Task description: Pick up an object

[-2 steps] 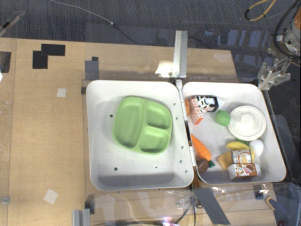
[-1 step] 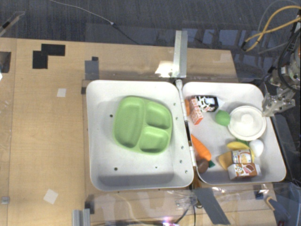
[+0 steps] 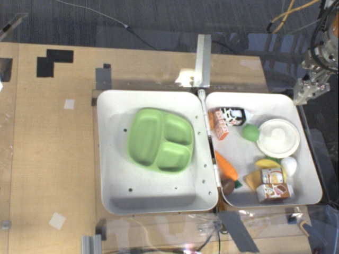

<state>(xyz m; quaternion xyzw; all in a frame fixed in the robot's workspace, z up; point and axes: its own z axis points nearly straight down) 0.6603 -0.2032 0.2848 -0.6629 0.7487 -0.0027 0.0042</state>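
The gripper (image 3: 311,89) hangs at the far right, just outside the far right corner of the right bin (image 3: 307,142), above the worktop (image 3: 47,157); whether its jaws are apart or together cannot be told. Nothing shows between them. The right bin holds the pickable things: a white bowl (image 3: 277,137) near its right wall, a green ball (image 3: 251,133) just left of the bowl, a black-and-white carton (image 3: 231,115) at the far side, a red-and-white box (image 3: 219,126) by the dividing wall, an orange carrot (image 3: 226,166), a yellow banana (image 3: 268,163) and a labelled can (image 3: 274,191) at the near side. The left bin (image 3: 114,157) carries a green divided plate (image 3: 160,139).
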